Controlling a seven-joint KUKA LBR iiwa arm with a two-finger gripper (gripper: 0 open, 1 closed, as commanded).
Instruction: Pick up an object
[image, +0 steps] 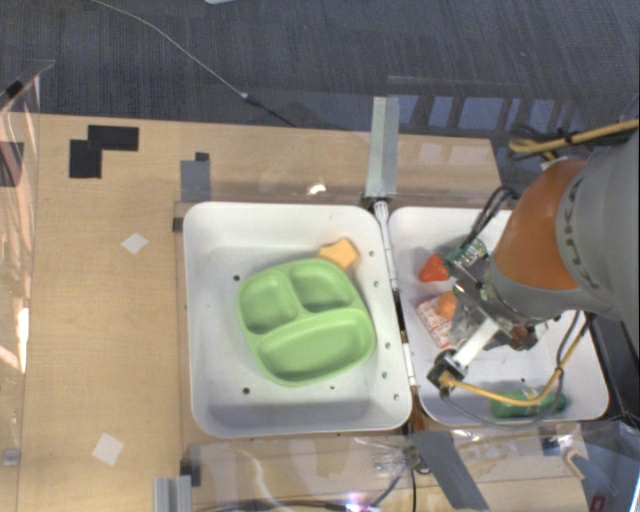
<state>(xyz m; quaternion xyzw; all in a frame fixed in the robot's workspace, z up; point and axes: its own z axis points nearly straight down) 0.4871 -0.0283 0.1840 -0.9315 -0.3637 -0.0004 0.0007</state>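
My gripper (462, 298) hangs over the left part of the right bin (420, 225), mostly covered by the wrist and the orange band. Just left of it lies a pale packet with red print (432, 316), and a small orange piece (447, 300) shows at the gripper's edge. Whether it touches either one I cannot tell. A red-orange object (433, 268) lies a little further back in the same bin. At the bin's front right rests a green object (535, 405).
The left bin (215, 400) holds a green divided plate (305, 322) in its middle and a yellow-orange block (340, 253) behind it near the right wall. A metal divider (395, 300) separates the bins. The arm covers much of the right bin.
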